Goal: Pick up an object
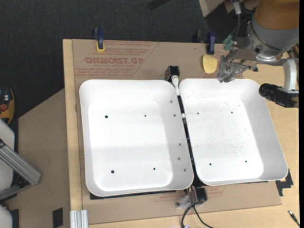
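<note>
Camera view shows the gripper [228,75] hanging over the far rim of the right bin [266,141], with a small yellow object [209,63] just beside it on the tabletop [142,61], outside both bins. Whether the fingers are apart or together I cannot tell; they are small and blurred, and nothing shows between them. Judging by the low wrist, the arm is probably placed for that yellow piece. The left bin [95,141] lies alongside.

dark carpet floor [57,13], brown bench board [71,103]
</note>
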{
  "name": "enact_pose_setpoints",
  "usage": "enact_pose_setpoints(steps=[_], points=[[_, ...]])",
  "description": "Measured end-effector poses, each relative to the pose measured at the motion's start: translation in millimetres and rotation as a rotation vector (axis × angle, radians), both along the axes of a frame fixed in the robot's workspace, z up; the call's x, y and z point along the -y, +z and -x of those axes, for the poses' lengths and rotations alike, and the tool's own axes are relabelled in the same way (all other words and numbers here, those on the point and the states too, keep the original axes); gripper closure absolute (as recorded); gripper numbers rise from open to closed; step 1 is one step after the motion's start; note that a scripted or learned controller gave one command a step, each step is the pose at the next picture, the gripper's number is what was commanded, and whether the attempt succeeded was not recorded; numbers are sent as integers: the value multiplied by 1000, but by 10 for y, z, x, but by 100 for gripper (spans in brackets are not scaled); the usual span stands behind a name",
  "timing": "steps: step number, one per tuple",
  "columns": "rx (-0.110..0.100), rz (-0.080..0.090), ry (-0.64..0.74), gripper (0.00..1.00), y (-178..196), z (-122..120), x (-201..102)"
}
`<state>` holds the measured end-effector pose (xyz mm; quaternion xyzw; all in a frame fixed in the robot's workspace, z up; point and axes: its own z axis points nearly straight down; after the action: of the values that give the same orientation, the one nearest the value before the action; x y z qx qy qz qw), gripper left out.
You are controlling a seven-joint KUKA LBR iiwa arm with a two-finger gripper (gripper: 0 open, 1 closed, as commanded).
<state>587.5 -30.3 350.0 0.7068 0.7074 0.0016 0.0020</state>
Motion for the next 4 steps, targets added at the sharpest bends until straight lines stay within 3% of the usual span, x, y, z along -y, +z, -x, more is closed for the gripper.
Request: enact_pose_setpoints(steps=[1, 2, 3, 4], points=[[-9, -2, 3, 100, -746, -373, -470], [-2, -5, 13, 100, -485, -292, -1714], [-3, -2, 1, 100, -223, -64, -1656], [-12, -1, 7, 100, -1245, -282, -2592]])
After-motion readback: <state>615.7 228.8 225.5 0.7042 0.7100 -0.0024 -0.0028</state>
